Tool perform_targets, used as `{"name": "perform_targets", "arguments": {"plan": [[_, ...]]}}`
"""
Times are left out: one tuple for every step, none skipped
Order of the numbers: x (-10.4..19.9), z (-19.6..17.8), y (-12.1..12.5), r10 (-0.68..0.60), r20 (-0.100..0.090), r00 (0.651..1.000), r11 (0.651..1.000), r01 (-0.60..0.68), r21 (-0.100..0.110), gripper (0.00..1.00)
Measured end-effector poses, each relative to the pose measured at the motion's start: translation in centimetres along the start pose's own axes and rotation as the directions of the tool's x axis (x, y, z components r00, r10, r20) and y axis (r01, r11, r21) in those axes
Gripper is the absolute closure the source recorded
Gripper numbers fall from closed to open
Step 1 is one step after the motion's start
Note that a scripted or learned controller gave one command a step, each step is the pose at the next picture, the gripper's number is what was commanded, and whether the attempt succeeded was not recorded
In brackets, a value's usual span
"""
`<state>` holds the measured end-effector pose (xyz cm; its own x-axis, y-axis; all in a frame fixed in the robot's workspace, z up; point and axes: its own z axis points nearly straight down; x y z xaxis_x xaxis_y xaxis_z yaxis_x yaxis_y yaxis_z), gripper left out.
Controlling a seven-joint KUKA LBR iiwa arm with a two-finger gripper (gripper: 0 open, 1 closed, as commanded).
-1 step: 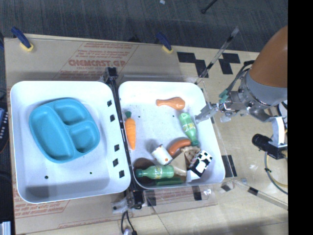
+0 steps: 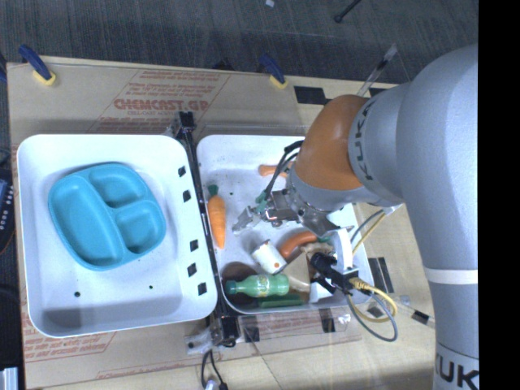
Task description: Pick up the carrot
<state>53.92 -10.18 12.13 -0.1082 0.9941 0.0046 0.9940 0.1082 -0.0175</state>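
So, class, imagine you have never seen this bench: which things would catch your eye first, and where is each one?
The big grey arm with its orange band dominates the right side, reaching over the right bin. Next comes the bright blue divided tray lying in the left bin. Then the orange carrot along the right bin's left wall, with a green bottle at that bin's near edge.

My smooth grey metal arm [image 2: 439, 153] has a glossy orange band [image 2: 333, 145]; matt orange plastic carrot [image 2: 217, 220]; glossy blue plastic divided tray [image 2: 106, 214]; smooth white plastic bins [image 2: 32, 242].
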Motion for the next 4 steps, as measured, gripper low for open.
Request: {"name": "perform_targets", "arguments": {"plan": [[-1.1, 2.8, 5.1, 0.31, 0.0, 0.951, 0.951, -0.31, -0.012, 0.0], [0.5, 3.0, 3.6, 0.587, -0.004, 0.81, 0.81, -0.587, -0.003, 0.0], [0.6, 2.1, 3.6, 0.58, -0.006, 0.814, 0.814, -0.58, 0.005, 1.0], [0.6, 2.1, 3.6, 0.58, -0.005, 0.815, 0.815, -0.579, 0.005, 0.0]]}}
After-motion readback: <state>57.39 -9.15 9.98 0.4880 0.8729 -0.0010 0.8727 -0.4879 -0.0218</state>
